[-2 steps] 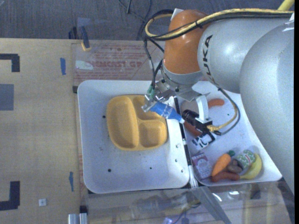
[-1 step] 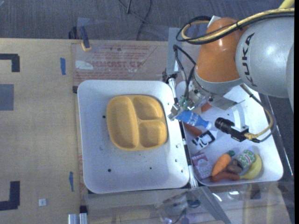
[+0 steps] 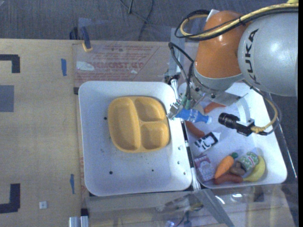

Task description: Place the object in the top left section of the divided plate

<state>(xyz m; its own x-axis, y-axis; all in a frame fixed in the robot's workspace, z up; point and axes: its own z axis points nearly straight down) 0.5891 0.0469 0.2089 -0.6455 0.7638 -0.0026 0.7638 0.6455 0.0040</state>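
Blue bottle beside yellow divided plate

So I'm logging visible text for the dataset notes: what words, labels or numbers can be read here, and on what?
"KUKA": on the grey arm, reading down its side.
Red print on the cardboard sheet behind the left bin: blurred, unreadable.
Black-and-white card in the right bin: too small to read.
Packet and green-labelled item: print unreadable.
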